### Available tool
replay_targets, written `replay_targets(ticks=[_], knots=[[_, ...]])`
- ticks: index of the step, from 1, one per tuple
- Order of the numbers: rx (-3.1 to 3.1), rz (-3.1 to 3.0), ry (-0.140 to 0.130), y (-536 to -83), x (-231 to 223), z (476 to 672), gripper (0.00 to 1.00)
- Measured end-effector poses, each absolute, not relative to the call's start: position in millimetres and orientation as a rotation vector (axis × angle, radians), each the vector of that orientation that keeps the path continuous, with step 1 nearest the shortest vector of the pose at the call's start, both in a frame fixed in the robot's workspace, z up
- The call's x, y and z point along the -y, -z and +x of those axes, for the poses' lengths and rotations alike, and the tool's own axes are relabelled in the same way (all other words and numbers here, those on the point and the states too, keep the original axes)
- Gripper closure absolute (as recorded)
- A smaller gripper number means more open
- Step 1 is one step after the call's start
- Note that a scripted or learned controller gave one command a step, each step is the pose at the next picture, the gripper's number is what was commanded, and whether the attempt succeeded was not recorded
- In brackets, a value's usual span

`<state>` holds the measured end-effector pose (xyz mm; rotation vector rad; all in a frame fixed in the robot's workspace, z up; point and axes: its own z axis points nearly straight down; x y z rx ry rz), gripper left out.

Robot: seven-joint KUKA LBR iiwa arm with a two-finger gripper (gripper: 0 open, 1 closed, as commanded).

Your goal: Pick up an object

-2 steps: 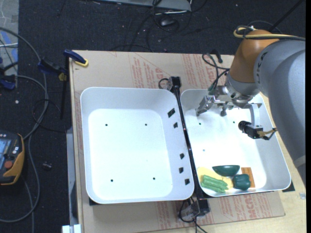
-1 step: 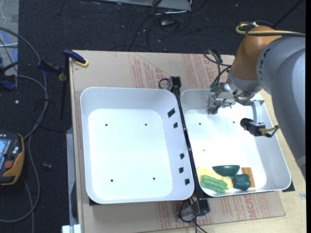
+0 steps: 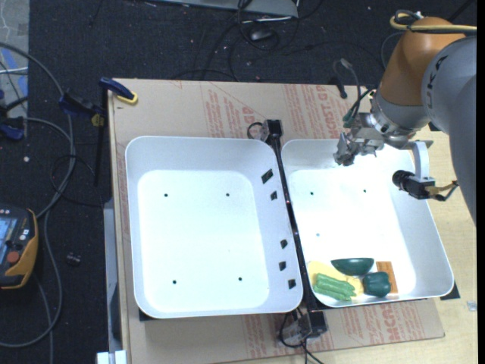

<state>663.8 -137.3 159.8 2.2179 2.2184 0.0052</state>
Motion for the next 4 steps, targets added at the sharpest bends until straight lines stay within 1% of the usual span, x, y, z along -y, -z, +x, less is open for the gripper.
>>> replay_targets(ticks=[1,2,3,4], knots=[[-2.219,2.218,-0.005,-222.8,136.0,661.7,1.0],[-2.219,2.218,-0.004,-272.5,136.1,662.5,1.0],[-2.226,2.218,-0.001,-256.0,84.3,649.9,1.0],[-2.227,2.218,0.0,-240.5,37.6,645.2,1.0]])
